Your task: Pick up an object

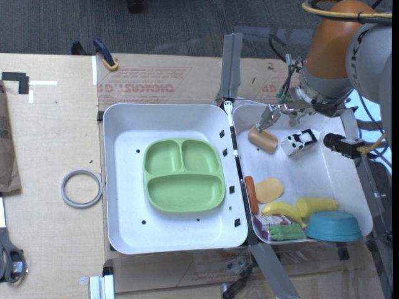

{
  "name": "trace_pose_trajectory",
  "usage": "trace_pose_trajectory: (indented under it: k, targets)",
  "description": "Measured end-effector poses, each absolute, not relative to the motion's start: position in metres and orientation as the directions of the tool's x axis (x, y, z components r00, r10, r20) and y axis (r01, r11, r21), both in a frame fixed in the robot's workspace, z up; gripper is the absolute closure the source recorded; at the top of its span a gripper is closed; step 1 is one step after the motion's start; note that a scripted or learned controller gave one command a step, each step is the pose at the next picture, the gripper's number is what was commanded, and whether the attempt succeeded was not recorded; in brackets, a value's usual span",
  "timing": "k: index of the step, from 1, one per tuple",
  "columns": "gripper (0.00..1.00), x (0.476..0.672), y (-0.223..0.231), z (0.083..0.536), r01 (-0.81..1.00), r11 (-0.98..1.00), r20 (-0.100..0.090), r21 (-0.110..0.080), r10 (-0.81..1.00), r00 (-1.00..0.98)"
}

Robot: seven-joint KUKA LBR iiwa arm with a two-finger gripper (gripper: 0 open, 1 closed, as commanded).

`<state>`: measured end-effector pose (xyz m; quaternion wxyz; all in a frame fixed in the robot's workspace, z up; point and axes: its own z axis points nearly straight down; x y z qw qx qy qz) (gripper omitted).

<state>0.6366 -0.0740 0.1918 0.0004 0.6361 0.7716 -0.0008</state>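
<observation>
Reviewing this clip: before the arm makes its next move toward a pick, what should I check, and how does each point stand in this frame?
1. End effector is over the right bin, near its far left corner: ok.
2. A target is close: the tan bread-like roll lies just below the end effector: ok.
3. Roll has free space around it, apart from the black-and-white toy: ok.
4. Whether the fingers are open enough for the roll: cannot tell.
5. Nothing held already: cannot tell.
6. Front of the bin is crowded: blue bowl, banana and other toy food lie close together, so a pick there looks harder: not ok.
</observation>
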Motion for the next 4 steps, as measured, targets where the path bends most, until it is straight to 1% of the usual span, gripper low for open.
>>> trace_pose_trajectory:
  k: [1, 2, 3, 4]
  targets:
    - [0.0, 0.659, -0.048, 0.191, 0.912, 0.41, -0.002, 0.0, 0.912, -0.41]
    - [0.0, 0.627, -0.049, 0.192, 0.83, 0.558, -0.001, -0.001, 0.83, -0.558]
    - [0.0, 0.627, -0.049, 0.192, 0.83, 0.558, -0.001, -0.001, 0.83, -0.558]
    - [0.0, 0.645, -0.12, 0.184, 0.998, -0.066, -0.003, -0.002, 0.998, 0.066]
